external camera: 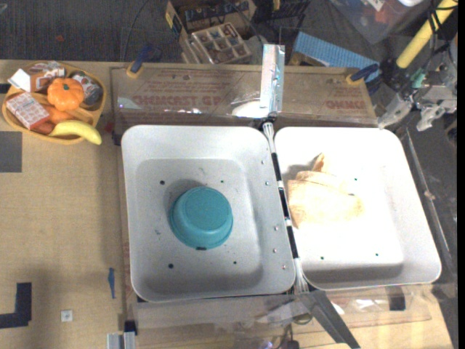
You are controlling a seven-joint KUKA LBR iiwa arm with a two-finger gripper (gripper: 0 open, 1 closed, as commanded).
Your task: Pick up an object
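Observation:
A teal bowl lies upside down near the middle of the left bin. A crumpled tan, cloth-like object rests in the left half of the right bin, close to the divider between the bins. My gripper sits beyond the far right corner of the right bin, outside both bins and well away from both objects. Nothing shows in its grasp.
A bowl of toy fruit and small boxes stands on the bench at the far left. A cardboard strip runs behind the bins. Cables, boxes and a yellow tube clutter the floor behind the bench.

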